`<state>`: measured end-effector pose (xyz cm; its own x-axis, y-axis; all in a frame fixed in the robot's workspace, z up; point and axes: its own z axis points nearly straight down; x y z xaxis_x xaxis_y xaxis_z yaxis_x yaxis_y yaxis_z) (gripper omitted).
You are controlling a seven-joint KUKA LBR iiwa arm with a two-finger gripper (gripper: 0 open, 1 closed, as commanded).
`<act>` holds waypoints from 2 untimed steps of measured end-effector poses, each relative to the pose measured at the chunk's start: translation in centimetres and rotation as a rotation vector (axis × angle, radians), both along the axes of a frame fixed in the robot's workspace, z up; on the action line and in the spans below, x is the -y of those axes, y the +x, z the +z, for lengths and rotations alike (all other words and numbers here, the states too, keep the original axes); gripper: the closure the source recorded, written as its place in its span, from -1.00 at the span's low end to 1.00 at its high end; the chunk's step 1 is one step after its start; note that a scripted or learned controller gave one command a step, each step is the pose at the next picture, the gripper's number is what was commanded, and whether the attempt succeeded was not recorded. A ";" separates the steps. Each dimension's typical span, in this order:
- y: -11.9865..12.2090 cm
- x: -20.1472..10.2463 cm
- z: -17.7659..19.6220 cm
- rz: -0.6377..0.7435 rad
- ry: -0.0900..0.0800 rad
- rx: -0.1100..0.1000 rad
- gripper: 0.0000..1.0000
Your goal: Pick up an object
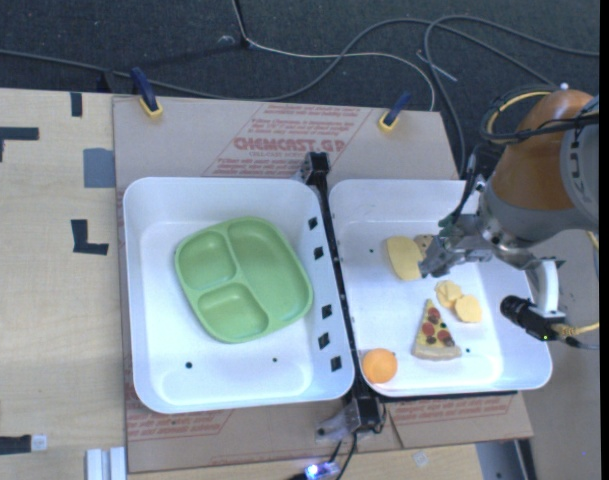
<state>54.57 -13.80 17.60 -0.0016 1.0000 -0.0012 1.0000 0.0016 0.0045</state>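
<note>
Camera view, looking down: two white bins side by side, left bin (144,298) w/ a green divided tray (242,278) sitting about mid-bin, right bin (359,203) w/ the small stuff. The arm (534,183) is in from the right, and the gripper (436,256) is down low over the right bin, right at the right edge of a pale yellow block (405,258), touching it or as good as, can't say which. Claw state: can't tell, the tips are a dark blur against the block, and nothing is visibly clamped, so no grip to call. Near side of the block: a pair of small yellow pieces (458,302) just beside each other, then a pizza slice (436,332) w/ red dots, tip pointing far, and an orange ball (380,365) at the near left corner by the divider. Likeliest target, I'd judge, is the yellow block, since it's closest to the tips. Risks from here: approach is off to the block's right edge, not centred, so a close could pinch a corner and flick it left, or push it w/o catching. Block looks flat and low, so tips may skate over the top. Yellow pieces are near enough to get nudged if the wrist drifts nearer.
</note>
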 end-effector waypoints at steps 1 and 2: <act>-0.1 0.3 6.3 0.000 -0.001 0.001 1.00; 0.0 0.3 11.4 0.000 0.000 0.000 1.00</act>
<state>54.58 -14.14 29.01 -0.0015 1.0000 -0.0016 1.0000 0.0015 0.0048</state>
